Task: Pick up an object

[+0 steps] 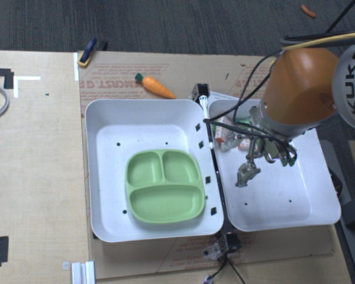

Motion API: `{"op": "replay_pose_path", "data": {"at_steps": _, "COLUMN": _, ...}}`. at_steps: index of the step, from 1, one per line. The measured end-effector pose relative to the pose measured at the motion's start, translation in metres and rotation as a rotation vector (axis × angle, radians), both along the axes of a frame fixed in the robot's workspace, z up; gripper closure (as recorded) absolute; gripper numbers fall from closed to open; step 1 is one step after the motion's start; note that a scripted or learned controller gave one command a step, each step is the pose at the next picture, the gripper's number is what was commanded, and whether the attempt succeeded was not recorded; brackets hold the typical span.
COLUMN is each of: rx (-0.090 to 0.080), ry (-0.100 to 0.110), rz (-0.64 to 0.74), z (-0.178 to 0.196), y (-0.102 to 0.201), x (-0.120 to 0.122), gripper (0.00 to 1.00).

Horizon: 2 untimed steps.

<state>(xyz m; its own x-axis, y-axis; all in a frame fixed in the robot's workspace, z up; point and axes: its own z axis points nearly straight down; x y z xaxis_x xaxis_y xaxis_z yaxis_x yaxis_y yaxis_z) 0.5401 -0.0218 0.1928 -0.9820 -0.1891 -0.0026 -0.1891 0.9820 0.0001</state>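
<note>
Bins sit side by side on the table (35,176), the two touching along a clipped seam. Left bin (103,129) holds a pale green divided plate (164,186) with three compartments, lying flat toward the bin's near half, with nothing visible in its sections. Right bin (307,206) has the grey arm (349,81) with its orange band (299,84) hanging over its far half, and the tool (263,161) reaches down above the white floor near the bin's middle. Whether the tool is spread or closed cannot be told, since its parts blur together with dark cables, and nothing can be made out in it. Just beside the tool, toward the far left corner of the right bin, lies a small cluster of objects (228,139) with red, white and green patches, partly hidden under the arm and too jumbled to name. Outside the bins, a toy carrot (155,86) rests on cardboard beyond the left bin.
</note>
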Motion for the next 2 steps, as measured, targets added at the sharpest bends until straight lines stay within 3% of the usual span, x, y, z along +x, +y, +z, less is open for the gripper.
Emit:
{"op": "replay_pose_path", "data": {"at_steps": 1, "rx": 0.0, "ry": -0.002, "rz": 0.141, "z": 0.0, "y": -0.036, "x": 0.061, "gripper": 0.0}}
{"op": "replay_pose_path", "data": {"at_steps": 2, "rx": 0.0, "ry": 0.001, "rz": -0.141, "z": -0.1, "y": -0.078, "x": 0.062, "gripper": 0.0}}
